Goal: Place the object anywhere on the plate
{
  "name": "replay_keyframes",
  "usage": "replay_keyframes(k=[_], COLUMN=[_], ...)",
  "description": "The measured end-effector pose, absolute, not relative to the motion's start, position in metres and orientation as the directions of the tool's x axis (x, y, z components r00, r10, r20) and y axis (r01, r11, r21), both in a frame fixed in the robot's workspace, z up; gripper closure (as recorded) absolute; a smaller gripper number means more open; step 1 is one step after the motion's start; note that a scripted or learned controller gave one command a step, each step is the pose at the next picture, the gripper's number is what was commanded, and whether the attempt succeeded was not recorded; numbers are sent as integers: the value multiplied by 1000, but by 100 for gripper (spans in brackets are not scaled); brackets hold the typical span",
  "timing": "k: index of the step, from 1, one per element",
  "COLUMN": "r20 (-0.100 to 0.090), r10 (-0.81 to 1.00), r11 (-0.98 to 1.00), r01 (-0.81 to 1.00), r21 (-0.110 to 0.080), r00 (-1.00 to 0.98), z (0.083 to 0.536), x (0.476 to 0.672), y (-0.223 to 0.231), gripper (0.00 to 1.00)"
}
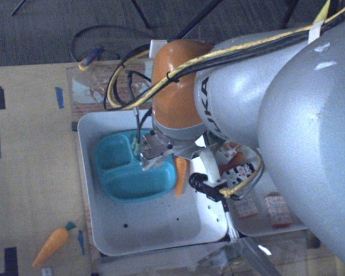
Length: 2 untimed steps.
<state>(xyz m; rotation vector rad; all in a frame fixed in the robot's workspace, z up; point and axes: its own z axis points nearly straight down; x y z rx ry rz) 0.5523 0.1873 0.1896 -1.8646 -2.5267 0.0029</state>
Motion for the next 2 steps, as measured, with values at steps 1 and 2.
replay_keyframes(k=[1, 2], r20=[-1, 1], r10=[969, 915], r11=[247, 403], r01=[969, 915], r21=[2, -3], r00=[-247, -403], z=[220, 204], x=[602, 546], y=[167, 218], gripper=[100, 100])
